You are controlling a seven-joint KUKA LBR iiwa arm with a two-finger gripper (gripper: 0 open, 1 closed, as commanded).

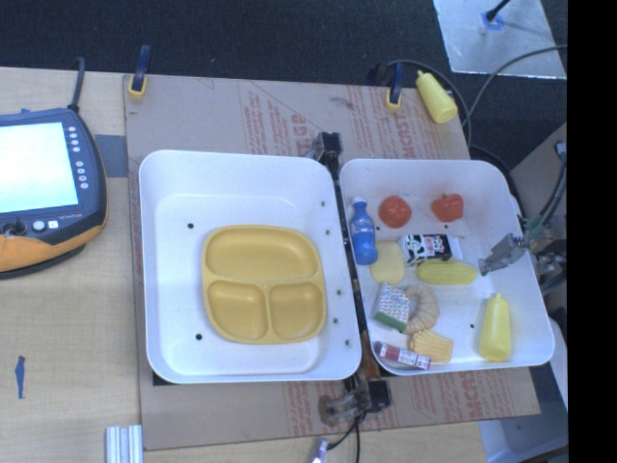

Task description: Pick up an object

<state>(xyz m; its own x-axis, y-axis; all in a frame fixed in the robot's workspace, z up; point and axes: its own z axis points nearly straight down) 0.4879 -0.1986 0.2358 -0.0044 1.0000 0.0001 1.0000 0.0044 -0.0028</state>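
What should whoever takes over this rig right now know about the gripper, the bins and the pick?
Gripper: at the right bin's right edge; nothing visibly between its fingers.
Right white bin: blue plastic bottle, two red tomato-like pieces, black-and-white carton, yellow squeeze bottle, corn cob.
Left white bin: yellow compartment tray.
Done: no object picked yet.
Left: grasp and lift one.

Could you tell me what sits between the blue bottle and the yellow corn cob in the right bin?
In the camera view, a black-and-white carton sits between the blue bottle and the corn cob.
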